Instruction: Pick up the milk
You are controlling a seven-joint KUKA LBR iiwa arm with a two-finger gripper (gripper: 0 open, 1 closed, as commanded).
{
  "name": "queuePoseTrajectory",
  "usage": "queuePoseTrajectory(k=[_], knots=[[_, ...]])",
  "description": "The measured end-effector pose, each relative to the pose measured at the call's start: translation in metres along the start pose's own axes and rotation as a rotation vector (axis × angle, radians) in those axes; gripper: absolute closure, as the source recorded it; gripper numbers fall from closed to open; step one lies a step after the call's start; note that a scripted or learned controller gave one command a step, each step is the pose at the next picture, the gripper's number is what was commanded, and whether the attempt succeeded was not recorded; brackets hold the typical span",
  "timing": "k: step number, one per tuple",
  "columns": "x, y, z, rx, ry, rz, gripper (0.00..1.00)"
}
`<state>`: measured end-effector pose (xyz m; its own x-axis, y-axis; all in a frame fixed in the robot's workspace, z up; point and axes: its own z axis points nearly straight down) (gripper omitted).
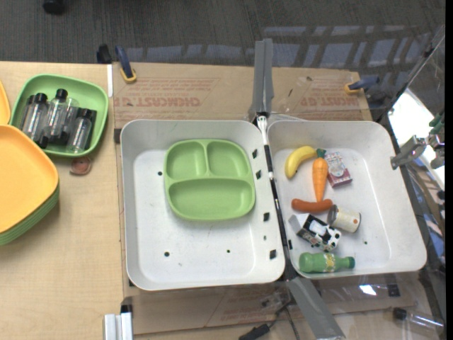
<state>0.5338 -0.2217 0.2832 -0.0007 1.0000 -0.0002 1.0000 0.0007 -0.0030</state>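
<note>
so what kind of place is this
Likely a robot lab test bench: two white bins on a cardboard sheet held by clamps, toy food such as a banana, office carpet behind.

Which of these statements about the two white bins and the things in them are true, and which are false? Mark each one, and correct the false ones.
1. The green divided plate lies in the left white bin. True.
2. The yellow banana lies on the green divided plate. False: it lies in the right white bin, beside the orange carrot.
3. The small black-and-white cow-patterned milk carton lies in the right white bin, just above the green bottle in the view. True.
4. The red sausage lies in the left bin. False: it is in the right bin, below the carrot.
5. The milk carton is held up above the bin. False: it lies on the bin floor among the other things.
</note>
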Motion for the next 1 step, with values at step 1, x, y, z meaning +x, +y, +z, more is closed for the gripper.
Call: queuePoseTrajectory(k=[1], knots=[[0.0440,0.0129,0.1235,-0.001,0.001,-0.290,0.00]])
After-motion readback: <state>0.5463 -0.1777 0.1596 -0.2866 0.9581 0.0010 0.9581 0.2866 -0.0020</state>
